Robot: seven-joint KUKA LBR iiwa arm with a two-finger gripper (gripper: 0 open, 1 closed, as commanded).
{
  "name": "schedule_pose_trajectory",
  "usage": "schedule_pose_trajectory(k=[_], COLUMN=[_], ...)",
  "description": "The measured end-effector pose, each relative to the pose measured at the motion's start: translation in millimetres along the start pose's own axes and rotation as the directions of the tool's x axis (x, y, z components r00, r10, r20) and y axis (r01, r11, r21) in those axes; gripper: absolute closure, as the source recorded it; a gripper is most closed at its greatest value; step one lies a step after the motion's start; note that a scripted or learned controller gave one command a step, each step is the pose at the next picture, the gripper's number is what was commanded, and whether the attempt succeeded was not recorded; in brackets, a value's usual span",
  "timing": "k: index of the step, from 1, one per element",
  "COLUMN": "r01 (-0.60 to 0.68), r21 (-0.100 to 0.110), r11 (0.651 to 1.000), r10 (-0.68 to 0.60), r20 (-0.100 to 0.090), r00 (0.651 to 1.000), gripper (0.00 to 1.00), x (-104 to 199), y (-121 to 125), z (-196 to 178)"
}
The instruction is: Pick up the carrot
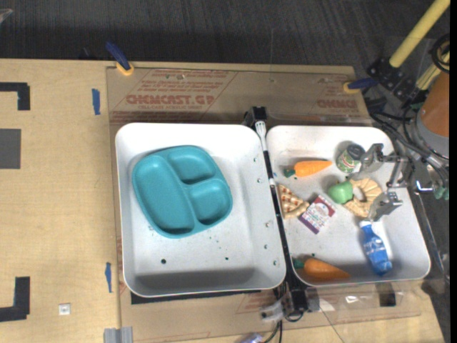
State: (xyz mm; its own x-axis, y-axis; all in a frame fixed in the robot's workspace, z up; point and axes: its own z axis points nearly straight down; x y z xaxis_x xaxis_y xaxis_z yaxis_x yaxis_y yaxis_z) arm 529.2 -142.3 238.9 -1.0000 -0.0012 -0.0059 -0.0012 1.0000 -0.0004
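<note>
Right now two white bins sit side by side on the tabletop (57, 213). A teal divided plate (182, 189) lies in the left bin (143, 263).

Two carrots lie in the right bin (421, 252). One carrot (311, 168) rests toward the bin's far edge, near its left wall, green end pointing left. A second carrot (323, 269) lies against the near edge, close to the near-left corner, also with its green end to the left.

Between them are other things: a waffle piece (289, 200) by the left wall, a small purple packet (317, 214) just beside it, a green pepper (341, 191) in the middle, and a tan cookie-like piece (367, 194) touching the pepper's right side. A round can (349, 157) stands near the far edge, right of the first carrot. A blue bottle (375, 246) lies toward the near-right corner.

The tool (385, 181) hangs over the right part of this bin, near the can and the tan piece, well apart from both carrots. Its metal fingers look spread, with nothing between them. The arm (435, 113) shows at the right edge, orange above the wrist.
</note>
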Motion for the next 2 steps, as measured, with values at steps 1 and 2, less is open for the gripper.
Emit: schedule_pose_trajectory(k=[1,2], r01=[-0.156,-0.080], r21=[-0.003,0.000], r11=[0.988,0.997], r10=[0.156,0.080], r20=[0.000,0.008], r00=[0.988,0.997], gripper=[0.00,0.00], x=[-92.2,-95.1], y=[52.6,43.3], z=[55.6,140.2])
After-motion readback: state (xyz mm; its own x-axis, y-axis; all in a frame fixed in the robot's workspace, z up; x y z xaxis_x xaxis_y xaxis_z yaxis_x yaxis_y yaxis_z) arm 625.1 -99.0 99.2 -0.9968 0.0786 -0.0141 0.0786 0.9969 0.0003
